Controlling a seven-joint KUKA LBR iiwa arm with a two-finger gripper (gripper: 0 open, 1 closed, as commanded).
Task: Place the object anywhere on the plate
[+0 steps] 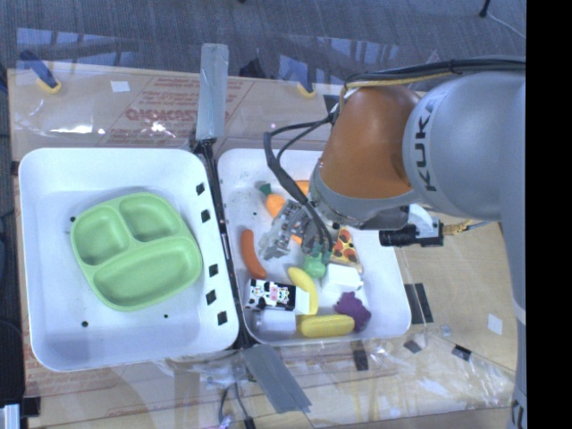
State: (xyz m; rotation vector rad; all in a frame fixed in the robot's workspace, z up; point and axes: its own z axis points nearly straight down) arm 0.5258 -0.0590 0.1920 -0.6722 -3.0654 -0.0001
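Yellow toy banana lies nearest us in our right bin. Our end effector dips among the toys to pick one; we cannot tell its grip. Green plate waits left.

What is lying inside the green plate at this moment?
The green plate in the left bin has three compartments, all in plain sight, with no toy in them. The gripper is over the right bin.

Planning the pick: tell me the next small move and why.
Probably lower the hand a little onto the toys in the right bin to grasp one. It hovers over the pile beside the orange carrot, and the green plate in the left bin holds nothing.
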